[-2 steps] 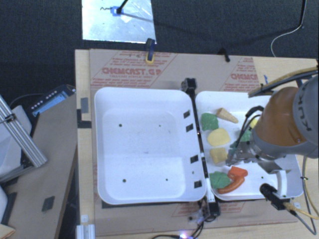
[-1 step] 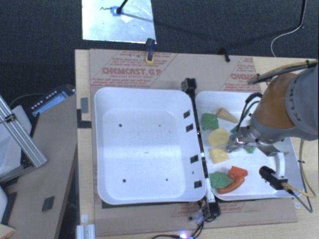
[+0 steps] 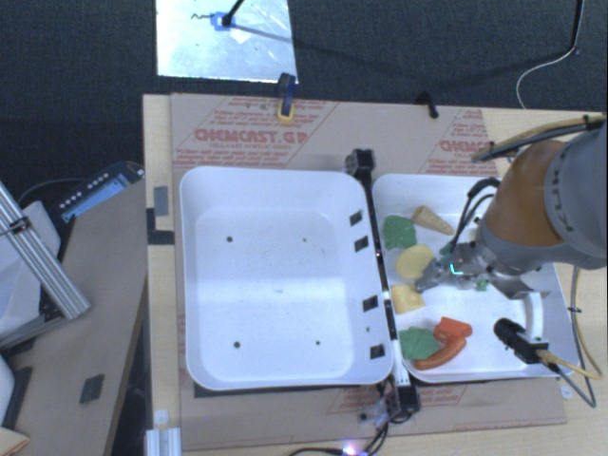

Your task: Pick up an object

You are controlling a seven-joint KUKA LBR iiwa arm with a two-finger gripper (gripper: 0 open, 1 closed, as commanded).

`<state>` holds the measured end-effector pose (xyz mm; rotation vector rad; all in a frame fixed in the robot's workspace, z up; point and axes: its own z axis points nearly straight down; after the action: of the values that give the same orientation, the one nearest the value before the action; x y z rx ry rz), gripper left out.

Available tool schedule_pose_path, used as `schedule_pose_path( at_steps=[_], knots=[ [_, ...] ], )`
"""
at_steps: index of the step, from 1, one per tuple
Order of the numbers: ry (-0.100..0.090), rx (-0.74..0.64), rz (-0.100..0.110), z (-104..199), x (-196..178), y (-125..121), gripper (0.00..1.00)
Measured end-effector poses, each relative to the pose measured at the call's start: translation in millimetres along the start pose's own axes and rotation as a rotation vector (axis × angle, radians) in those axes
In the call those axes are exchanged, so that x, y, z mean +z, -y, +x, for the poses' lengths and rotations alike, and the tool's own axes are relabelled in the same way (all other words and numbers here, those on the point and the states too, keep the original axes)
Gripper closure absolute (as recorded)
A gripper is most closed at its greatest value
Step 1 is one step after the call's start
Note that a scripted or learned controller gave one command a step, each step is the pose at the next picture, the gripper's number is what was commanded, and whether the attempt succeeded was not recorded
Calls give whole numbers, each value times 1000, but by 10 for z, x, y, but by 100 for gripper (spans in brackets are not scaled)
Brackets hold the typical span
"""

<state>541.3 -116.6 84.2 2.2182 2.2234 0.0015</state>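
Claw (image 3: pixel 439 275) low in the right bin (image 3: pixel 546 283), beside a round yellow piece (image 3: pixel 414 260); whether it is spread cannot be told. Risk: crowded neighbouring pieces may deflect the approach, so it closes on nothing.

Two bins (image 3: pixel 275 188); six toy foods (image 3: pixel 414 261)
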Motion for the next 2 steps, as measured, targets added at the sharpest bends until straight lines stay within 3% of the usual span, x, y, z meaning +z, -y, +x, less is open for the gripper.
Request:
schedule_pose_path(
  at_steps=[1,2],
  knots=[
    [1,-6,-8,164,-15,-828,0],
    [1,-5,-4,147,-117,-799,100]
  ],
)
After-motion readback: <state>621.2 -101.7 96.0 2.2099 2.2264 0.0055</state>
